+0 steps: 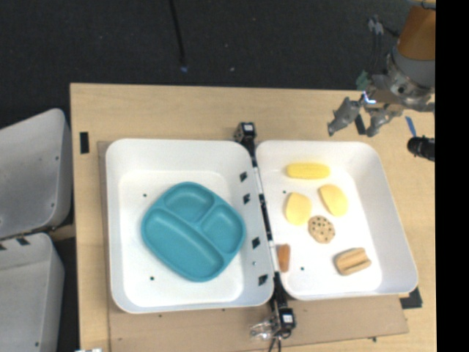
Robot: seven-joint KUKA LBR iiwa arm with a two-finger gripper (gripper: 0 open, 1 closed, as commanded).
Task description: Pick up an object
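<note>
Camera view, gripper [357, 121]: fingers spread apart, nothing between them, hovering above the right bin's [387, 196] far rim.
Food pieces: loose in the right bin for easy reach.
Likely target, yellow oblong [308, 171]: near the far wall, long axis left-right.
Blue tray [192, 230]: flat in left bin [117, 218].

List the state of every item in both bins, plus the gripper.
Gripper: fingers spread, nothing between them, above the bench beyond the right bin.
Blue tray: flat, left bin.
Yellow oval: lying flat.
Two yellow pieces: flat, apart.
Cookie: flat.
Bread roll: lying.
Orange piece: at divider.
</note>
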